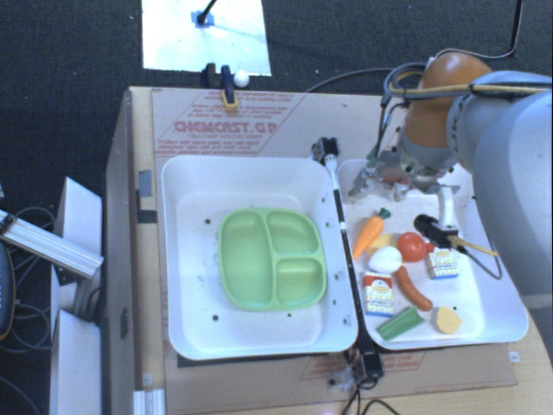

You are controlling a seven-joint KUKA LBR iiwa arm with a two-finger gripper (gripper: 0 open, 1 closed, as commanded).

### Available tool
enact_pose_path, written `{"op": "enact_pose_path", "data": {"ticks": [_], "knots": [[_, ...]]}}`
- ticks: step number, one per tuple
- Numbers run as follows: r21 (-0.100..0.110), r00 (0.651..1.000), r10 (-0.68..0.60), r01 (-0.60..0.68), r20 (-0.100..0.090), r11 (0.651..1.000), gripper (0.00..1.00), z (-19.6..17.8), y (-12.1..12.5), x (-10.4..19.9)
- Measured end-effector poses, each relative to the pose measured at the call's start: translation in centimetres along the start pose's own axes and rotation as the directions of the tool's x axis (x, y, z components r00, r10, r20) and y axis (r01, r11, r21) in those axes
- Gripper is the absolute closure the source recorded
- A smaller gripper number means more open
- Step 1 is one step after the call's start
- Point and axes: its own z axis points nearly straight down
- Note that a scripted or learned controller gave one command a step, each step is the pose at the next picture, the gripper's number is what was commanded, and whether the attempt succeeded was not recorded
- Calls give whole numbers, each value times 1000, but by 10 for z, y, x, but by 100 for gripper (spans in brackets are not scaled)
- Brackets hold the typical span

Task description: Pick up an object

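Writing: "CHEMCAST GP" in red on the bench sheet point(226, 128), far edge.
Gripper point(373, 180): over right bin point(510, 318) far-left corner; jaws unclear, cannot tell.
Carrot point(369, 233): right bin, near left wall.
Green tray point(272, 258): left bin point(186, 318) centre.

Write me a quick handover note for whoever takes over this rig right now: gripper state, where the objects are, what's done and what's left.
Gripper: low over the far end of the right bin; nothing seen between its fingers.
Right bin holds the toy food: carrot, egg, tomato, sausage, two small cartons, green piece, yellow piece.
Left bin holds a green divided plate.
Done: nothing picked yet.
Left: grasp one object and lift it; the carrot lies nearest the gripper.
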Motion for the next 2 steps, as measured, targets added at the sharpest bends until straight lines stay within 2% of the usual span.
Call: {"op": "enact_pose_path", "data": {"ticks": [2], "knots": [[-1, 1000, 2, -2, 1, 1000, 0, 0, 0, -5]]}}
